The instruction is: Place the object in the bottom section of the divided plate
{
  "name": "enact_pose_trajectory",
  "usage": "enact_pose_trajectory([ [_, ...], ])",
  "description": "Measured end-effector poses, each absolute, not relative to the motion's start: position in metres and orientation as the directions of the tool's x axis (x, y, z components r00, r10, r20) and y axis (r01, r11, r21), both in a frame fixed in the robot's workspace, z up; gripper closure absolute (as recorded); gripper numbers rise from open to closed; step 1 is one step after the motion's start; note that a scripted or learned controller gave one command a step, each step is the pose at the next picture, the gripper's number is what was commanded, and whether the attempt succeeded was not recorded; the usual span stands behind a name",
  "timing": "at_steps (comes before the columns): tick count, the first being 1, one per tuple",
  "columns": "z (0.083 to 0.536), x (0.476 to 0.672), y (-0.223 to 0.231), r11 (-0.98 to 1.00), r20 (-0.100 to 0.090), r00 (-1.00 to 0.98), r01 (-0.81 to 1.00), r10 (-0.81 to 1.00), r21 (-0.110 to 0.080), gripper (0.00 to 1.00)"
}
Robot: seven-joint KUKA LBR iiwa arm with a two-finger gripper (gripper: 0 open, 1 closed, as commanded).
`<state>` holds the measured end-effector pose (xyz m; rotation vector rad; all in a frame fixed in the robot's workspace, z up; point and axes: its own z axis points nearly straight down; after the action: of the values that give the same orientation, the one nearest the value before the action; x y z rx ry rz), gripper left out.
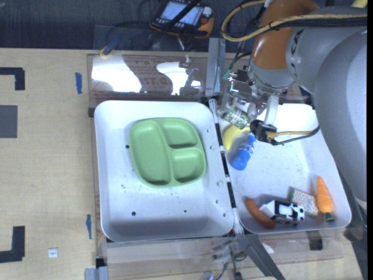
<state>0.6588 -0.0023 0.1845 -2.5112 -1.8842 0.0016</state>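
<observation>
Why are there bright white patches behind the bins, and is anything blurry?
In the camera view, overhead light glares off the shiny panel behind the left bin and off the right bin beside the gripper; the green divided plate is evenly lit; the arm looms large and soft-edged.
</observation>
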Motion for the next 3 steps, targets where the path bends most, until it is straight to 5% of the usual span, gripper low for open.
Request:
enact_pose_trajectory([
  [1,0.216,0.61,0.048,-0.307,0.0,0.307,0.952,0.952,-0.004,1.0],
  [2,0.296,0.558,0.061,-0.351,0.0,0.351,0.936,0.936,0.0,1.0],
  [3,0.216,0.553,0.035,-0.436,-0.001,0.436,0.9,0.9,-0.003,1.0],
])
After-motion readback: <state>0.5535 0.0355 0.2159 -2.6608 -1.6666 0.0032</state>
